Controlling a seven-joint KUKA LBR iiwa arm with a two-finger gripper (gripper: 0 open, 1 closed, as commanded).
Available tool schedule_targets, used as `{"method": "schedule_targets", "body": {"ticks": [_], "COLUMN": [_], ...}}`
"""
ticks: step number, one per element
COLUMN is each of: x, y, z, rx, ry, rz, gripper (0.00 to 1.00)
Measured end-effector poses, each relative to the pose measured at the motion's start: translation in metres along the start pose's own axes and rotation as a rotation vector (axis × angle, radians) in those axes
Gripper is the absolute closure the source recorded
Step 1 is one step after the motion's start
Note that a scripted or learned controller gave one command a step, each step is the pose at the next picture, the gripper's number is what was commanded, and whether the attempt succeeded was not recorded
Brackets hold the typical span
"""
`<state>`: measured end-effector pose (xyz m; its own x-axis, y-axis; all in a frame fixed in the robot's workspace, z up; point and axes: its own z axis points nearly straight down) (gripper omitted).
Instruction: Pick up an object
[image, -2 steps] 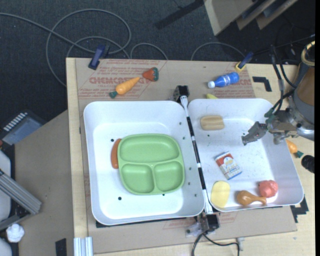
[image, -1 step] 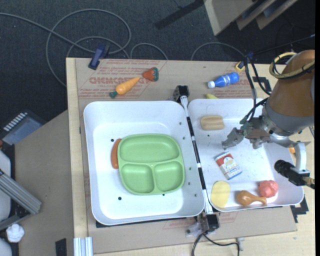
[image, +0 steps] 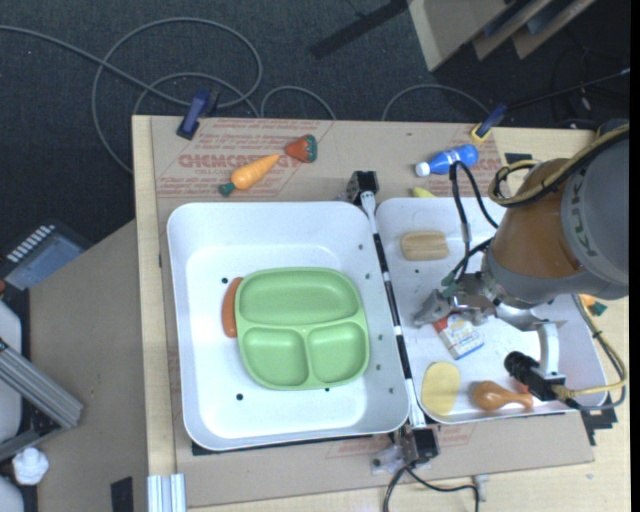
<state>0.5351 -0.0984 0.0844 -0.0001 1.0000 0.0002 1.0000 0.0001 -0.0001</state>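
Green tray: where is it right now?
The green tray lies in the left bin, near its middle, with an orange piece tucked against its left edge.

Glossy green plastic tray (image: 300, 327) in smooth white bin (image: 200, 300).

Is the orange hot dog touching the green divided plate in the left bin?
Touching. The camera view shows the hot dog pressed against the plate's left rim, partly tucked under it, with no white bin floor between them.
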Motion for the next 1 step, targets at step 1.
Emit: {"method": "schedule_targets", "body": {"ticks": [1], "x": [-0.0001], "y": [0.0002], "z": [-0.0098], "rx": [-0.002], "ry": [-0.001], "rz": [0.001], "gripper": [1.00]}}
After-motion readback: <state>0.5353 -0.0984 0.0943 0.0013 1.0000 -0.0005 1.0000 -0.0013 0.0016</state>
